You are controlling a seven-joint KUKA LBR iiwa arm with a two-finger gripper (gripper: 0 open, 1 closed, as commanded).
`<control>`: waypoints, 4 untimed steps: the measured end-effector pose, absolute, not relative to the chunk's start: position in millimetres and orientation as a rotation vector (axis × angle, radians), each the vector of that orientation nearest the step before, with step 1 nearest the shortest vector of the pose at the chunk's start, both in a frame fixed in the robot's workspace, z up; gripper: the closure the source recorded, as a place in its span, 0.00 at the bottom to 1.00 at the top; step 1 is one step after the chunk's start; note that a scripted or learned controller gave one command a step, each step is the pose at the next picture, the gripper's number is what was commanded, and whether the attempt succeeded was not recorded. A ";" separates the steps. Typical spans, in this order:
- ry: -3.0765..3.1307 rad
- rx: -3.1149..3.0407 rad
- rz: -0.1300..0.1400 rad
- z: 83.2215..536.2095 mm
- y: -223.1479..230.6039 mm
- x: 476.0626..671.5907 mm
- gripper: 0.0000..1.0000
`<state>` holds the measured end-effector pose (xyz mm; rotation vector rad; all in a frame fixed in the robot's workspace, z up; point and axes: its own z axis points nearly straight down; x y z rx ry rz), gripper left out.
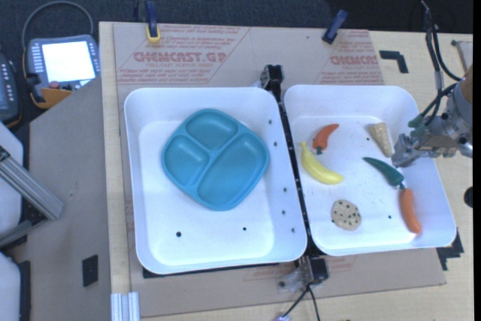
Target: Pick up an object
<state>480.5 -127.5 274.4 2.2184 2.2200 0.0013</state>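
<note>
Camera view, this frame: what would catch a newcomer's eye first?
The big blue divided plate lying alone in the left bin stands out most. Next comes the scatter of toy food in the right bin: a yellow banana beside an orange pepper, a cookie below them, and a carrot near the right wall. The gripper reaches in at that bin's right edge, just above a dark green pepper.

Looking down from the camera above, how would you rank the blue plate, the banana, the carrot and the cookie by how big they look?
1. blue plate, by far the largest
2. banana
3. carrot, about as long as the banana but thinner, so that pair is close
4. cookie
</note>
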 end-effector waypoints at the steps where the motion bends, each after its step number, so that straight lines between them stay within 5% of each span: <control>1: 2.222 2.219 0.002 276.2 -84.3 498.4 1.00; 4: 2.227 2.215 0.004 260.8 65.4 546.9 1.00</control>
